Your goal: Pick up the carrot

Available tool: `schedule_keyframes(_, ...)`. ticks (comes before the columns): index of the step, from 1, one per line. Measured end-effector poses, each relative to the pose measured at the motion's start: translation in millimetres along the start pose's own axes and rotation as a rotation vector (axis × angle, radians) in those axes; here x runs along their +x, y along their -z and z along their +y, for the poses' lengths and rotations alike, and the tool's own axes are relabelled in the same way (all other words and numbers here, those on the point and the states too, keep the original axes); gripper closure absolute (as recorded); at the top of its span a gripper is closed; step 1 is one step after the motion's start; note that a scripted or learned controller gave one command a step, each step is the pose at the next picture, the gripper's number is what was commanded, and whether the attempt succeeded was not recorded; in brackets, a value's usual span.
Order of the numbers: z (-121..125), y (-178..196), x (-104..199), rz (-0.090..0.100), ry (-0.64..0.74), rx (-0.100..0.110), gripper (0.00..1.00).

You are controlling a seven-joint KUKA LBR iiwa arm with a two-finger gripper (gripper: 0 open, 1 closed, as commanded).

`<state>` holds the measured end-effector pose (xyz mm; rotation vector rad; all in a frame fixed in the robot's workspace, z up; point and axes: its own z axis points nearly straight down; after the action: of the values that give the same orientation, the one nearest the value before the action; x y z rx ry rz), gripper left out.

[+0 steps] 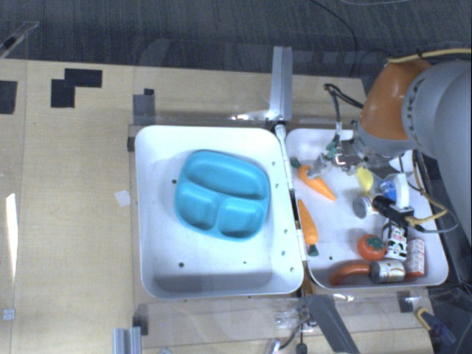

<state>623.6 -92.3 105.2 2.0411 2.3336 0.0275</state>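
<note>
Carrot first: I see two orange, tapered carrots in the right white bin [435, 268], both toward its left side. The upper carrot [318, 184] lies at a slant near the bin's top left, its thick end up and left, its tip pointing down and right. The lower carrot [307, 223] lies just beside the bin's left wall, running nearly along it, with a dark green stub at its lower end.

From my seat, the grey arm with the orange band [387, 102] comes in from the right and reaches down over the upper part of that bin. Its two-finger gripper [330, 158] sits just above the thick end of the upper carrot, very close to it, perhaps touching; I cannot tell whether the jaws are apart or together, since the metal parts blur together there. I see nothing clearly between them.

Elsewhere in the right bin I make out a yellow object [365, 177] under the wrist, a red tomato-like ball [371, 246], a brown sausage shape [348, 272] along the bottom edge, and a dark can [388, 272] lying on its side beside it.

The left white bin [158, 271] holds a blue divided plastic tray [221, 192], set roughly in its middle.
</note>
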Motion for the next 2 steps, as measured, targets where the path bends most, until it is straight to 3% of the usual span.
schedule_keyframes(1,-55,-14,11,0.014,-0.252,0.034,0.0)
schedule_keyframes(2,-51,-1,12,0.014,-0.25,0.024,1.0)
